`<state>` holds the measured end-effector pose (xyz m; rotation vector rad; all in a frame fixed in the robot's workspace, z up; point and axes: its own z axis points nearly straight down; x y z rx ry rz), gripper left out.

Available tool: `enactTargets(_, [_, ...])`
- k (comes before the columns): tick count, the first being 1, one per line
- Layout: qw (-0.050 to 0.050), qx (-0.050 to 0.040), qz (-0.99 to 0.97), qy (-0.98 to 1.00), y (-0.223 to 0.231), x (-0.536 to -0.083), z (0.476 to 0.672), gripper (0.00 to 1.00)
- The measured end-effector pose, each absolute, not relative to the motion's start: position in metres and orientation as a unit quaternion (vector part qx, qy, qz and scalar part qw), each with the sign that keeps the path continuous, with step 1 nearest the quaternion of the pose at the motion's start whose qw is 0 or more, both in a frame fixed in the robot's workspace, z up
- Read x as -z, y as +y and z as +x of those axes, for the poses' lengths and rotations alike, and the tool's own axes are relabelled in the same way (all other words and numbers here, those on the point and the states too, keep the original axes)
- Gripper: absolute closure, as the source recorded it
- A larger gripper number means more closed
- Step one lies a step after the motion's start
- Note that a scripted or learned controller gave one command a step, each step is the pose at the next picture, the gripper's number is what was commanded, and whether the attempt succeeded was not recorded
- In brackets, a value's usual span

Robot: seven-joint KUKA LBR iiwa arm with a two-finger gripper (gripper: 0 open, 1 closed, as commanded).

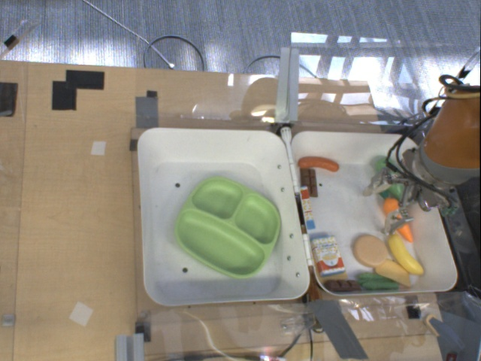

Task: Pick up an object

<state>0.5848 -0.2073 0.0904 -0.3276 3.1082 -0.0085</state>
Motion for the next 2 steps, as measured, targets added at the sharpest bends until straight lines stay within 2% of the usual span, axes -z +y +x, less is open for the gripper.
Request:
enactTargets(1, [0.015, 0.0038, -0.107, 0.994, -0.205, -0.105, 0.589, 1.0])
enactTargets(2, [0.009, 0.0043, -0.22, 0.976, -0.206, -0.092, 0.5, 1.0])
